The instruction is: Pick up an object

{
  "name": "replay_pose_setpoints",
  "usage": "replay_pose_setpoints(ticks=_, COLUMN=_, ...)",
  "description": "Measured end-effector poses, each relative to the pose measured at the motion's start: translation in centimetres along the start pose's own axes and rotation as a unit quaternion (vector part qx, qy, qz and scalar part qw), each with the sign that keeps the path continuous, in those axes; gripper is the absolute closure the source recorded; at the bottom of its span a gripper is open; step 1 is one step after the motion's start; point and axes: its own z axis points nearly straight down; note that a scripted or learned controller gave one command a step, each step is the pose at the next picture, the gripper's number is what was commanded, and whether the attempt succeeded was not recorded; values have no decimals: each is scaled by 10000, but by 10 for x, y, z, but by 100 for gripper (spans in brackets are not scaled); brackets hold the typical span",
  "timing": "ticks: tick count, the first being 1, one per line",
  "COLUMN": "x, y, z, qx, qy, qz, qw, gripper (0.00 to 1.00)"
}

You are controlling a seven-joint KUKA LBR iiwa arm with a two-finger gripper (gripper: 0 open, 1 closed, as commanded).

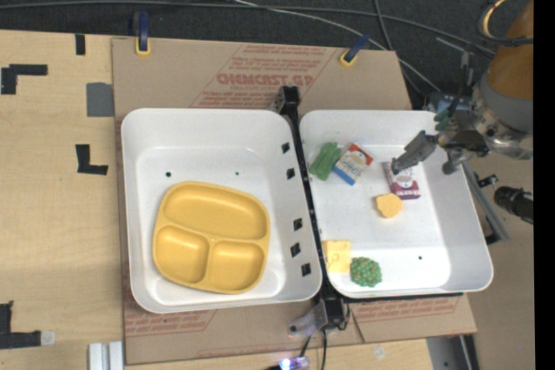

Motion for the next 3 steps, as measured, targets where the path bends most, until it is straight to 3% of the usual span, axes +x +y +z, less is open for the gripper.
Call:
replay_pose_setpoints(ticks=1, x=0, y=2, z=-5, qx=-52, qy=-10, qz=-16, qw=10000, gripper=0)
replay_pose_setpoints(ticks=3, x=8, y=-2, z=84, qx=-29, qy=-6, qz=-12, qw=10000, gripper=0)
